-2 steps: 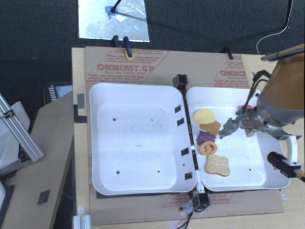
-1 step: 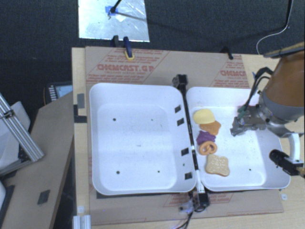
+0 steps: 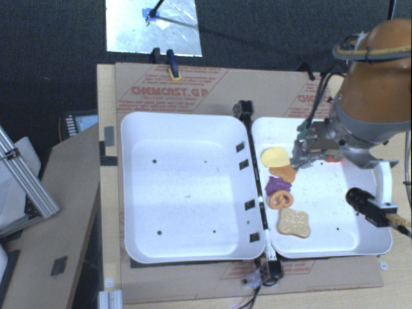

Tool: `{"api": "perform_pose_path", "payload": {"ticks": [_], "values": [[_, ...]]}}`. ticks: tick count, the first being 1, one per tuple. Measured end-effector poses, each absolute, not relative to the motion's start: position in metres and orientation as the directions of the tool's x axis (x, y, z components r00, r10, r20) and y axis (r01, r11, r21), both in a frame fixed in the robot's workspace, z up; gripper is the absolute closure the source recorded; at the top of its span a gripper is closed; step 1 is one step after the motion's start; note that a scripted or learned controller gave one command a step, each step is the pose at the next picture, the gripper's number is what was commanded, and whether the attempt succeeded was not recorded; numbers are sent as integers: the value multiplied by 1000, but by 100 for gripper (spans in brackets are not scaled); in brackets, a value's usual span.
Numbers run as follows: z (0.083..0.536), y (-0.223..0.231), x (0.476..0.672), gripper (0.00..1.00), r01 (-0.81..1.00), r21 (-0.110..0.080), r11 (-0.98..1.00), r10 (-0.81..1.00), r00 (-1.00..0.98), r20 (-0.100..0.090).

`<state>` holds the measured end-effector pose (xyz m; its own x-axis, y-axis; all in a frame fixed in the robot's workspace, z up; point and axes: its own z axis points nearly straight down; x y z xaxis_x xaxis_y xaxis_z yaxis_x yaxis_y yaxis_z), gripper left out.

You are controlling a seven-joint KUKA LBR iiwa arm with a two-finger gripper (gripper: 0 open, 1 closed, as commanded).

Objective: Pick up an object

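Note:
Several toy foods lie along the left side of the right bin (image 3: 341, 240): a yellow piece (image 3: 274, 155), an orange piece (image 3: 283, 171), a purple piece (image 3: 277, 185), an orange pretzel-like ring (image 3: 280, 200) and a tan slice of toast (image 3: 293, 223). My gripper (image 3: 301, 159) hangs over the right bin, just right of the yellow and orange pieces, close to the orange one. The wrist hides its fingertips. I see nothing held between them.
The left bin (image 3: 187, 185) lies beside the right one, with a black clipped divider (image 3: 252, 179) between them. A black cylinder on a bracket (image 3: 367, 205) sticks in over the right bin's right side. Cardboard lies under both bins.

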<state>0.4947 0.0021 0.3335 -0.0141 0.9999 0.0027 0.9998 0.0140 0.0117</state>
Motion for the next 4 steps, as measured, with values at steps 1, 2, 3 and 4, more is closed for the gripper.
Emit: {"api": "perform_pose_path", "payload": {"ticks": [1,2,3,4], "values": [[524,23,491,100,1000,22,7,1000,-7,2],[316,55,485,100,1000,-14,3,1000,-3,-1],[503,92,487,100,1000,21,7,1000,-7,5],[261,129,485,100,1000,-14,2,1000,-2,-3]]}}
